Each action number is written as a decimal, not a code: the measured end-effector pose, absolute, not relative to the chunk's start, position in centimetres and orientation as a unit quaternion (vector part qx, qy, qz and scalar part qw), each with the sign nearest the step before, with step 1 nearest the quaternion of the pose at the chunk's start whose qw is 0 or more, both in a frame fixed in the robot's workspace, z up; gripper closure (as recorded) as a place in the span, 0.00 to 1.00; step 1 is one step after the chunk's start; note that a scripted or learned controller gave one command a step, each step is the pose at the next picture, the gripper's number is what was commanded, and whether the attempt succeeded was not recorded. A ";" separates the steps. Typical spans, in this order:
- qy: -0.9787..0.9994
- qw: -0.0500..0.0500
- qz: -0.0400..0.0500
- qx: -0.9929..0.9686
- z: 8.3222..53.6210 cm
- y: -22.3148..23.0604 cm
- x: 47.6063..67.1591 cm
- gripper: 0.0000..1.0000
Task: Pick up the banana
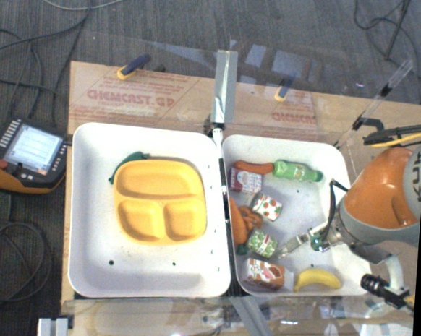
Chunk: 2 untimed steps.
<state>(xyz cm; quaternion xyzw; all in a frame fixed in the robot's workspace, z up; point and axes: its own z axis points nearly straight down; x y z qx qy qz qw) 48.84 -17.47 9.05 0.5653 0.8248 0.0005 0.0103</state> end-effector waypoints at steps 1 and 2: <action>0.899 0.009 -0.001 0.439 9.1 -17.5 48.8 0.00; 0.985 0.007 0.001 0.171 9.1 -21.1 48.9 0.00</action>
